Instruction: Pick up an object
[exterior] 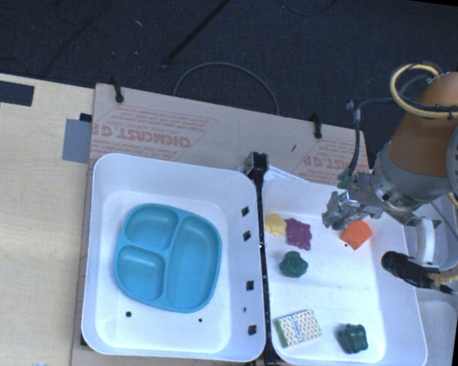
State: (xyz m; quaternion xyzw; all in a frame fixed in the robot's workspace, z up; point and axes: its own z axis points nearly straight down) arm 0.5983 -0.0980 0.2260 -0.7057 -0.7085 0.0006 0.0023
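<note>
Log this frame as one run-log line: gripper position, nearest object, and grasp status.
gripper: over right bin, far end | nearest: orange block, beside it | grasp: none visible | left bin: blue divided tray

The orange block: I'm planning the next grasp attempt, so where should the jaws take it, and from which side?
Grip the orange block across its flat opposite sides, coming straight down from above. It looks boxy, lies apart from the purple piece, and the gripper hangs just beside it, so a short shift probably suffices.

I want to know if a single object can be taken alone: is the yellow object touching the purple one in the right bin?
Cannot tell. In the camera view the yellow object and the purple object lie side by side with no plain gap or contact.
</note>
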